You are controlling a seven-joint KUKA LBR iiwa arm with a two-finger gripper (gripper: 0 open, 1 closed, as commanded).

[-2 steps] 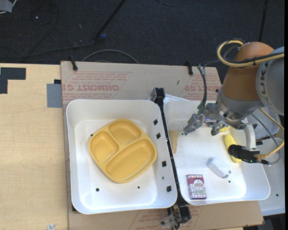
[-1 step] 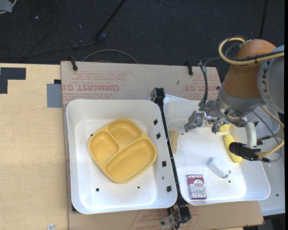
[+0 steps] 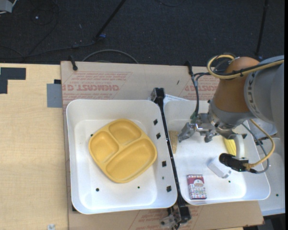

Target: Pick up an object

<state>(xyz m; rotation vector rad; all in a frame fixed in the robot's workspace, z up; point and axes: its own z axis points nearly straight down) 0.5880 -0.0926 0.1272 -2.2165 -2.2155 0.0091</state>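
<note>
In the right bin (image 3: 259, 190): the gripper (image 3: 196, 134) hung low over the upper-left part of the floor, fingers spread apart with nothing between them.
Likely target: a small red-and-white box (image 3: 196, 186) lay flat by the front wall, well apart from the gripper and almost straight toward the camera from it.
Box axis: its long side ran roughly front to back.
Other contents: a yellow object (image 3: 230, 145) and a small white object (image 3: 215, 167) lay right of the gripper, near the wrist; their kind could not be told.
Left bin (image 3: 77, 128): held a yellow divided plate (image 3: 123, 150), lying flat.
</note>
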